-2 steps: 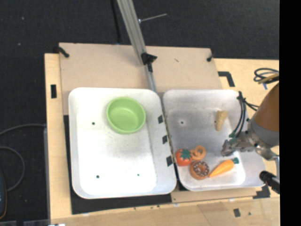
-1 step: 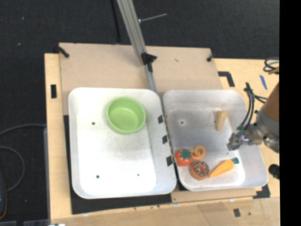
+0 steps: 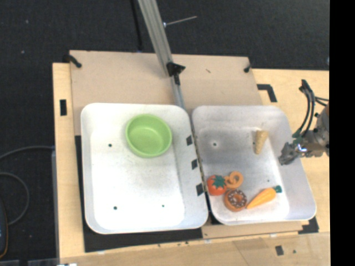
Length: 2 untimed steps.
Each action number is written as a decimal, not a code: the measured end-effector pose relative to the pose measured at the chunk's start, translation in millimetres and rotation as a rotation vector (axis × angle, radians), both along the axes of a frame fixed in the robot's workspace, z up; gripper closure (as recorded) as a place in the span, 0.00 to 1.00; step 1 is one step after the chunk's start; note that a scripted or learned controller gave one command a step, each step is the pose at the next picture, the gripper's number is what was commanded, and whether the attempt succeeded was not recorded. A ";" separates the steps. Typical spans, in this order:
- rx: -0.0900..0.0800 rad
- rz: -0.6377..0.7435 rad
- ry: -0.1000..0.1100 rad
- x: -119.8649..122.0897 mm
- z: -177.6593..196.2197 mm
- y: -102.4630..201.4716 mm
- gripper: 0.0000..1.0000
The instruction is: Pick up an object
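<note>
Small toy foods in the right white bin (image 3: 222,123), the candidates for picking. Toy carrot (image 3: 262,197), orange with a green tip, lying at a slant near the bin's front right corner. Just to its left, a round chocolate-brown donut (image 3: 236,199) by the front edge. Touching the donut's upper left, a red-orange tomato (image 3: 216,185) with a green stalk, close to the bin's left edge. An orange ring-shaped piece (image 3: 235,178) just beside the tomato, right above the donut. Well apart from that cluster, a pale tan cone-shaped piece (image 3: 259,141) lying toward the bin's right edge, about midway between back and front.

Gripper (image 3: 288,154) at the right edge of the right bin, hanging over the rim, near the tan piece but apart from it. Nothing visible between its tips. Too dark and small to tell whether wide or narrow. Dark cables looping above the wrist at the far right.

Left white bin (image 3: 100,204) alongside, touching the right bin along the middle. A lime green bowl (image 3: 148,136), upright, in that bin's back half toward the right edge.

Both bins on a tan bench (image 3: 127,76), with a grey metal rail (image 3: 158,32) slanting down from the back edge to the gap between the bins.
</note>
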<state>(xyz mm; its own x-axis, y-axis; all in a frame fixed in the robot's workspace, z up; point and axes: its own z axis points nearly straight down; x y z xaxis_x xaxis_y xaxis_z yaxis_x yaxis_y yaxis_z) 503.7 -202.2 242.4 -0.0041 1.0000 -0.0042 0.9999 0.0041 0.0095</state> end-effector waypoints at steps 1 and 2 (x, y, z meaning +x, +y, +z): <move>0.000 0.000 0.002 1.7 49.9 -1.4 1.00; 0.003 0.002 0.006 24.7 50.1 37.3 1.00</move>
<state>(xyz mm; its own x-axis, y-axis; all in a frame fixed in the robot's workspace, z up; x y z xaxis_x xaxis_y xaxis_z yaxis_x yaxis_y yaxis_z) 528.4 -164.8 292.5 -0.0063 1.0000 -0.0012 1.0000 0.0064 0.0034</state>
